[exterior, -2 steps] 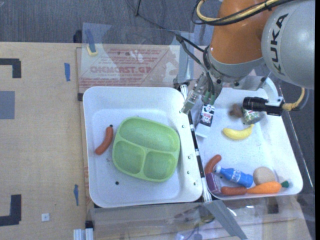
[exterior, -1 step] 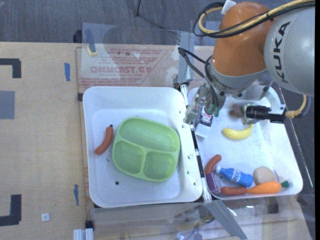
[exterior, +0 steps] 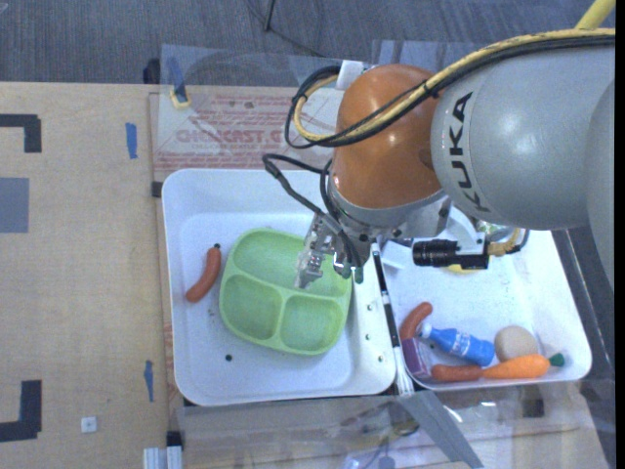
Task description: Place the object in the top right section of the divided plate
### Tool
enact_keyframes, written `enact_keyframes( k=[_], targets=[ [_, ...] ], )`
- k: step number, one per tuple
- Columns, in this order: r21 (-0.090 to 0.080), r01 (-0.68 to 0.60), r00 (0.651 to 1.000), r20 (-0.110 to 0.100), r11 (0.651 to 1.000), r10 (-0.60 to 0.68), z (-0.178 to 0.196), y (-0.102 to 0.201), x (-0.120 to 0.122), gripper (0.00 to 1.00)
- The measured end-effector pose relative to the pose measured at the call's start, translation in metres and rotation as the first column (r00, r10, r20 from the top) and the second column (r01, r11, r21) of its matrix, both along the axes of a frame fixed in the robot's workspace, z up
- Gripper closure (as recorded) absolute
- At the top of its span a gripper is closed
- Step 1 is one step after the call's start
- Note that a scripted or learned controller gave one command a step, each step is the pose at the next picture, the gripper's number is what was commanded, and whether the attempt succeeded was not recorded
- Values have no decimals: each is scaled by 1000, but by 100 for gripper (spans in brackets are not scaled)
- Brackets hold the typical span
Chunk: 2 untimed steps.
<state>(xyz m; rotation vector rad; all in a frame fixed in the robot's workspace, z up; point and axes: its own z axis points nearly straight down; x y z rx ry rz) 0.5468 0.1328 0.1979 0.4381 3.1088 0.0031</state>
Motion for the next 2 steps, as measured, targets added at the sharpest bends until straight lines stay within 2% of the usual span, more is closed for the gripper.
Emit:
enact_keyframes(
  k=[1, 2],
  targets=[
    [1, -128, 992, 5, 992, 128, 7, 73, 9, 100],
    [-1, -201, 980, 0, 980, 201, -7, -7, -38, 100]
  ],
)
